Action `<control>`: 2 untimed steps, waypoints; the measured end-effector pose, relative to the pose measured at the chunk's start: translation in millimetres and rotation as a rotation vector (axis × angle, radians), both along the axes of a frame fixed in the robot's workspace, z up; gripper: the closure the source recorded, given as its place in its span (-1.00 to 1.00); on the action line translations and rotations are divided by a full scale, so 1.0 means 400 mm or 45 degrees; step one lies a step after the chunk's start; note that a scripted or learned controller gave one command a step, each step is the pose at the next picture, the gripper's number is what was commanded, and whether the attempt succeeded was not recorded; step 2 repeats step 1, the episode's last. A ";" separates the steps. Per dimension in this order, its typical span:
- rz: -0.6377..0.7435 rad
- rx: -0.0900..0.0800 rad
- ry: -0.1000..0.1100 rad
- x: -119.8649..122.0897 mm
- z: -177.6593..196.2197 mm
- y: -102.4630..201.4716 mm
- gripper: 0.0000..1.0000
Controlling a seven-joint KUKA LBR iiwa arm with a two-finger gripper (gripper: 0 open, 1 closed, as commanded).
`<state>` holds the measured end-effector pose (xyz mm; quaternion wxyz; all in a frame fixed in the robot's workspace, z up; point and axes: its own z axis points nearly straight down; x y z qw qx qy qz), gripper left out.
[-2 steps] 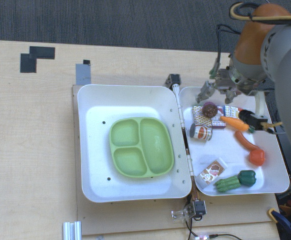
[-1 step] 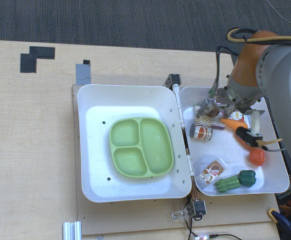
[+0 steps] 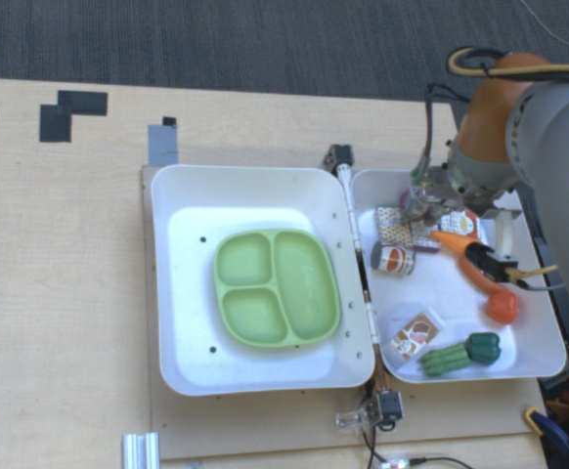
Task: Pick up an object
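My gripper (image 3: pixel 422 211) hangs low over the back of the right bin (image 3: pixel 548 364), just above a checkered packet (image 3: pixel 393 225). A small red and white can (image 3: pixel 394 259) lies on its side a little in front of that packet. To the gripper's right an orange carrot (image 3: pixel 458 245) lies at a slant, with a red tomato (image 3: pixel 502 307) at its near end. At the bin's front sit a green vegetable (image 3: pixel 460 353) and a small brown and white packet (image 3: pixel 415 335). Nothing shows between the gripper's tips.
The left bin (image 3: pixel 167 262) holds a light green divided plate (image 3: pixel 276 288). A hinge ridge (image 3: pixel 358 262) separates the two bins. The grey arm with its orange band (image 3: pixel 495 115) covers the right bin's back right corner.
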<state>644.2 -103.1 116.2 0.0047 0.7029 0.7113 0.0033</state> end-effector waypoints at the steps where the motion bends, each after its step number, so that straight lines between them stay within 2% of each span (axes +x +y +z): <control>1: -0.006 0.004 0.011 -0.165 0.173 0.129 1.00; 2: -0.006 0.004 0.011 -0.165 0.173 0.129 1.00</control>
